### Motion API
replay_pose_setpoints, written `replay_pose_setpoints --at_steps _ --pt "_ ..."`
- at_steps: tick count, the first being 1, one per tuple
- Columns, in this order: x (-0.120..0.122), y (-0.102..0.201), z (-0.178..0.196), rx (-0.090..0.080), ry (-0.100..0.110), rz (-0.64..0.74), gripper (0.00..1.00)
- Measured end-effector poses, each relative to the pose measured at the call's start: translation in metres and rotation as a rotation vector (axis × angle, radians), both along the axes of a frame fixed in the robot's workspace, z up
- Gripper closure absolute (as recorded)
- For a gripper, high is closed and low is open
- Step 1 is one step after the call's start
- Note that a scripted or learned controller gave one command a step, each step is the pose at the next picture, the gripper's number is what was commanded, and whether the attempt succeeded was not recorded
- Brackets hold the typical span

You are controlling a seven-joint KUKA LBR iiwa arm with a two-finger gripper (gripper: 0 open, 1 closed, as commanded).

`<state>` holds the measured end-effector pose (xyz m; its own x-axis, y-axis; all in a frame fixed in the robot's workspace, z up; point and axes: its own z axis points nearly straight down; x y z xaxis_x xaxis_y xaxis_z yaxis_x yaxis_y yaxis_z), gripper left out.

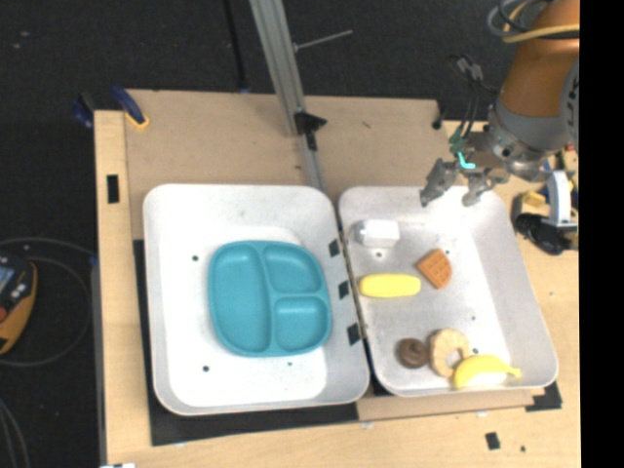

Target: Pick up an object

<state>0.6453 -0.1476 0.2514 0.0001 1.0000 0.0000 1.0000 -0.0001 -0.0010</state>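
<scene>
Above the right bin's [507, 261] far edge, the gripper [454, 185] hung spread wide and empty, apparently in the approach step. Nearest candidates, a white block [376, 231] and orange cracker [435, 268], called for descent toward mid-bin.

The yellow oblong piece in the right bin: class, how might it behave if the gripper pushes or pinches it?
The yellow oblong piece looks rounded and smooth, so it may roll or slip from a pinch across its width. It lies flat and apart from the orange block, so a push probably slides it freely. It looks like a light toy, though weight cannot be confirmed.
</scene>
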Motion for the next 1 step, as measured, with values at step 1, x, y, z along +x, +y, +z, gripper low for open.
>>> replay_pose_setpoints --at_steps 1 --pt "0.0007 0.0 0.0017 0.0 -0.003 0.0 0.0"
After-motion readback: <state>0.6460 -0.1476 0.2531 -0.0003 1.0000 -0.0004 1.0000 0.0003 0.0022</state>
